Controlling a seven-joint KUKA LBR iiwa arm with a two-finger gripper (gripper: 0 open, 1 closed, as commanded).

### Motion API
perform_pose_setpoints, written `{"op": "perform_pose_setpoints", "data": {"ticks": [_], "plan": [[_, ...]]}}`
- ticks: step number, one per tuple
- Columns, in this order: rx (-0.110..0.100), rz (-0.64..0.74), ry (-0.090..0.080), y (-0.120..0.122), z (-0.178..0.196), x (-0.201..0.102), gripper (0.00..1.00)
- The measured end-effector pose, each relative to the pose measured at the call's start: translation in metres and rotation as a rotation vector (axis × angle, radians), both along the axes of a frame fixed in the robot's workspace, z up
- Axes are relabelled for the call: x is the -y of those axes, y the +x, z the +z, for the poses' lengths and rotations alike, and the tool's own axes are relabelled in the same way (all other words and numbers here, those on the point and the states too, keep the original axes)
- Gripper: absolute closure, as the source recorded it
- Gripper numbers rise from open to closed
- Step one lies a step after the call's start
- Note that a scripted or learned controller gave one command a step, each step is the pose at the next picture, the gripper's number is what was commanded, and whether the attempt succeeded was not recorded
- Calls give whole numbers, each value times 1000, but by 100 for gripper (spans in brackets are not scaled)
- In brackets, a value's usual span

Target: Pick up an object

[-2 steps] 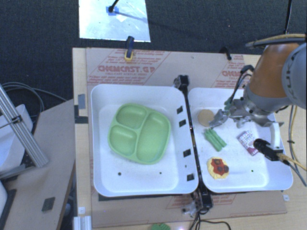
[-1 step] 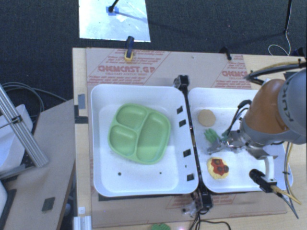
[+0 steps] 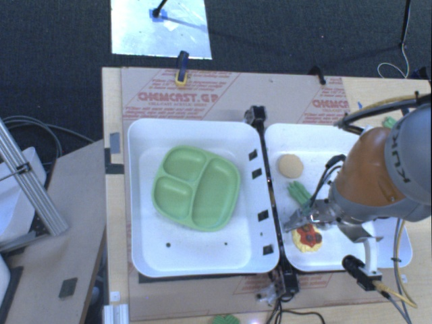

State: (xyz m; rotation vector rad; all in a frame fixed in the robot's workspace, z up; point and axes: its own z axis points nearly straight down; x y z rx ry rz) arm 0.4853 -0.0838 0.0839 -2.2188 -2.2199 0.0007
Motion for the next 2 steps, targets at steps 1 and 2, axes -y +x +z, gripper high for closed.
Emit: {"op": "perform_pose_setpoints", "data": {"ticks": [1, 2], "plan": [[6, 0, -2, 3, 11, 1, 100], [16, 15, 1, 57, 106, -94, 100]]}}
